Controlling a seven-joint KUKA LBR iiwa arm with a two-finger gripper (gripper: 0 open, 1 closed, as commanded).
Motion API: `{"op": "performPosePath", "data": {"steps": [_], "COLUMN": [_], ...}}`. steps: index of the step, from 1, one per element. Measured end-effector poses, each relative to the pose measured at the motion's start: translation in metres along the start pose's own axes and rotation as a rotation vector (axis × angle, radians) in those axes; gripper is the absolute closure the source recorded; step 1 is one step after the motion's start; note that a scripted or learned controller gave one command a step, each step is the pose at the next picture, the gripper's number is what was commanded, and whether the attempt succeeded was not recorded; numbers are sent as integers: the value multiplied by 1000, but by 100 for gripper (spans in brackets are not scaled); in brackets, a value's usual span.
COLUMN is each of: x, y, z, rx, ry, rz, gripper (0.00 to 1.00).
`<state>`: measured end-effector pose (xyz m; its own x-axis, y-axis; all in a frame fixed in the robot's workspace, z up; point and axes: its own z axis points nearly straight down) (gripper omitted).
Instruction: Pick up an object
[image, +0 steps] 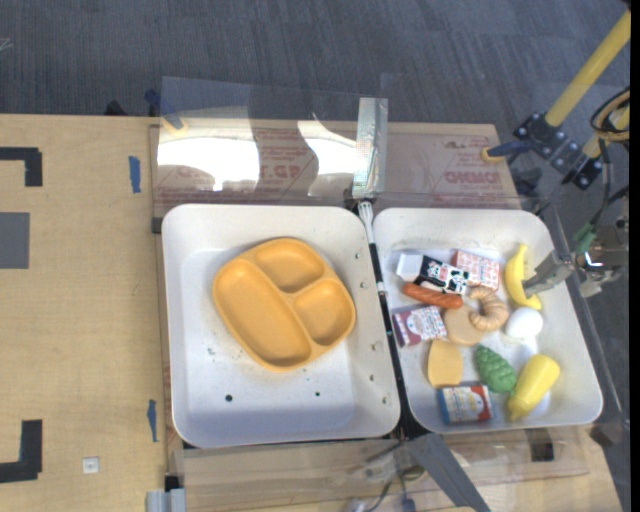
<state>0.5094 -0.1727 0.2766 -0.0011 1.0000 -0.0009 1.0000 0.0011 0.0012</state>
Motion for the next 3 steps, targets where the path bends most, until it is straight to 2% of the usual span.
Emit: {"op": "performPosePath", "data": {"steps": [1,2,3], "x": [0,-43,29], "y": [0,-6,28], "z": [0,122,182], "rx": [0,8,-7], "ry": [0,3,3], "rz": [0,515,581], "gripper": [0,0,0]}}
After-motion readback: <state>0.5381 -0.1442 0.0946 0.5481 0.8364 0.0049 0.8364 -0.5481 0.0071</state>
